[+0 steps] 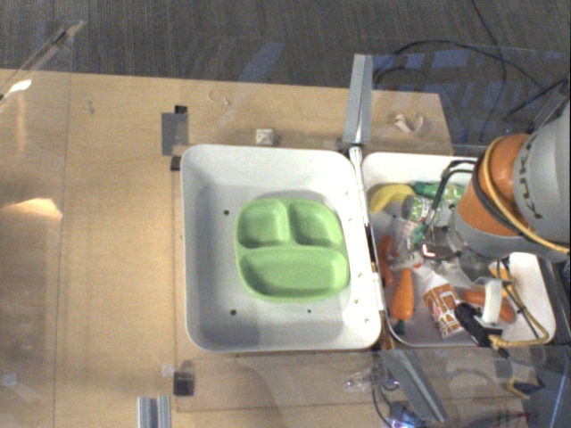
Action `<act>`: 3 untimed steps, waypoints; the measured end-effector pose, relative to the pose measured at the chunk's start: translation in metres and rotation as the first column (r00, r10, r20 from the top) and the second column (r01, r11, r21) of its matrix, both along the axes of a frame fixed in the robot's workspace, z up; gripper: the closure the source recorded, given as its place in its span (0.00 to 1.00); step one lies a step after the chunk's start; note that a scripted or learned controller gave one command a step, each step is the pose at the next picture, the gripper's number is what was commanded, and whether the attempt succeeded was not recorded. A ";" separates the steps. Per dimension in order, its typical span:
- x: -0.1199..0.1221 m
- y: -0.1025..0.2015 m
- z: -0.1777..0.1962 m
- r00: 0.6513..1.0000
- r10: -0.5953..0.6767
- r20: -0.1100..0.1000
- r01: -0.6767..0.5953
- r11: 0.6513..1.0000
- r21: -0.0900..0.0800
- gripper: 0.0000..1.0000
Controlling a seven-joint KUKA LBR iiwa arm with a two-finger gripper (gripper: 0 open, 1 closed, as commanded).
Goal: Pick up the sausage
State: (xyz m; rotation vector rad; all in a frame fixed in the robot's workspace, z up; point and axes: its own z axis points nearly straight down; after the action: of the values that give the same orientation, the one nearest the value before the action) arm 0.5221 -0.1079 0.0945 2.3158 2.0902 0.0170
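Camera view: gripper (426, 243) sits low in the right bin (535, 279), can't tell its state. I'd center over the sausage (402, 294) beside the carton (442, 310) first.

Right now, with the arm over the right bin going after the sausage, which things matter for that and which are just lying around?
For the job:
sausage, by the right bin's left wall
gripper, low over that bin

Just lying about:
carrot
banana
green divided plate in the left bin
small carton
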 end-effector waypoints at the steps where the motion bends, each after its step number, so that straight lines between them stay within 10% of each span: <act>1: 0.004 0.001 0.012 1.000 0.005 0.009 -0.005 1.000 -0.002 1.00; 2: 0.004 0.001 0.012 1.000 0.005 0.009 -0.005 1.000 -0.001 0.00; 3: 0.044 -0.007 -0.001 0.989 -0.146 -0.004 0.146 0.989 0.008 0.00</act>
State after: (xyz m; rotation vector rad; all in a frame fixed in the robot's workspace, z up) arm 0.5663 -0.1153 0.0935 2.4691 1.9197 0.0188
